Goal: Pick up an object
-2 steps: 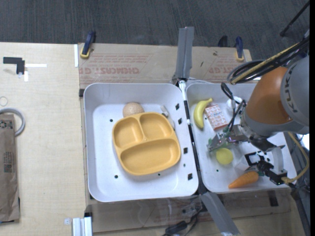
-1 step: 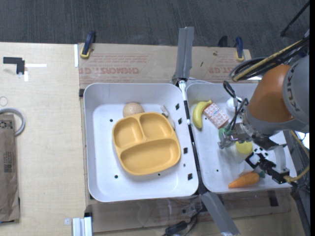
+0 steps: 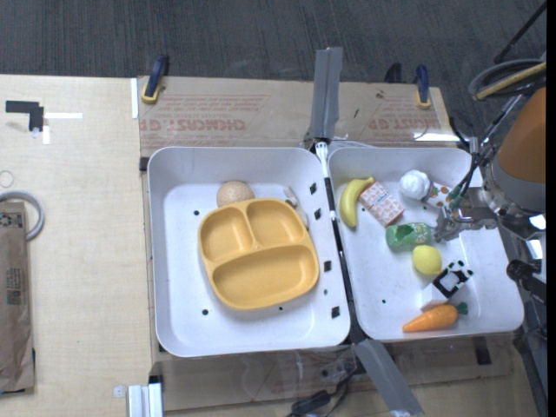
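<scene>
Overhead slanted view of a table (image 3: 69,233) carrying two shallow white bins side by side. The left bin (image 3: 174,320) holds a yellow divided plate (image 3: 259,252) with three compartments; a tan ball (image 3: 234,192) lies just behind the plate, touching its far rim. The right bin (image 3: 382,307) holds the loose objects: a banana (image 3: 351,201) near the bin's left wall, a pink-and-white box (image 3: 381,203) just beside the banana, a white ball (image 3: 414,183) toward the far wall, a green bottle (image 3: 408,234) lying on its side near the middle, a lemon (image 3: 426,259) just in front of the bottle, a black-and-white block (image 3: 453,278) right of the lemon, and a carrot (image 3: 432,318) lying near the front wall. The arm (image 3: 521,150), grey with an orange band, enters from the right and reaches over the right bin's right wall. Its pincer (image 3: 451,218) hangs low at the right end of the bottle, near the white ball and well apart from the carrot; whether the pincer is apart or together cannot be told, and nothing is seen clamped in it. Brown cardboard (image 3: 234,115) lies behind the bins, fixed by a blue clamp (image 3: 156,76) at its left corner.
</scene>
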`<state>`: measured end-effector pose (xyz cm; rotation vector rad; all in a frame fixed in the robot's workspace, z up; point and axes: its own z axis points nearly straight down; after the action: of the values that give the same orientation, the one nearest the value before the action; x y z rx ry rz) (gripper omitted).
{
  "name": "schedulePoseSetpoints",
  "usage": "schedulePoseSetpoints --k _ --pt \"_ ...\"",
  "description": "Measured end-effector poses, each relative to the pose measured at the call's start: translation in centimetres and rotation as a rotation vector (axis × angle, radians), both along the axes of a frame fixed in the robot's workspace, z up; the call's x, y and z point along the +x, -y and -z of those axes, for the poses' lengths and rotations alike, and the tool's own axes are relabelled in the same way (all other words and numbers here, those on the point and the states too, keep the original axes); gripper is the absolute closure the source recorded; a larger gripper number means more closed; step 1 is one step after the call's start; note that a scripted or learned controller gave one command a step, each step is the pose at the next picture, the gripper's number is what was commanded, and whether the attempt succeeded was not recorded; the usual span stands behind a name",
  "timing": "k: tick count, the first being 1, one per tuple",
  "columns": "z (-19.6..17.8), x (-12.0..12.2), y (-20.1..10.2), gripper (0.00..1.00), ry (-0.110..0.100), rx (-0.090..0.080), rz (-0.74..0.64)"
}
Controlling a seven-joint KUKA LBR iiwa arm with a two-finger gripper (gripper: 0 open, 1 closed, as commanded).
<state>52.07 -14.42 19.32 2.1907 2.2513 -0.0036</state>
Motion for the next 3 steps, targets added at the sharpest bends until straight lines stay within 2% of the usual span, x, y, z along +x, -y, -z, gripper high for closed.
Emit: schedulePoseSetpoints --k 1,2,3 --pt "0.0 0.0 0.0 0.0 0.0 0.0 0.0" --pt "5.7 -0.5 3.7 0.0 -0.001 0.001 0.071" --pt "10.2 1.6 -3.8 0.0 -0.002 0.002 -0.08"
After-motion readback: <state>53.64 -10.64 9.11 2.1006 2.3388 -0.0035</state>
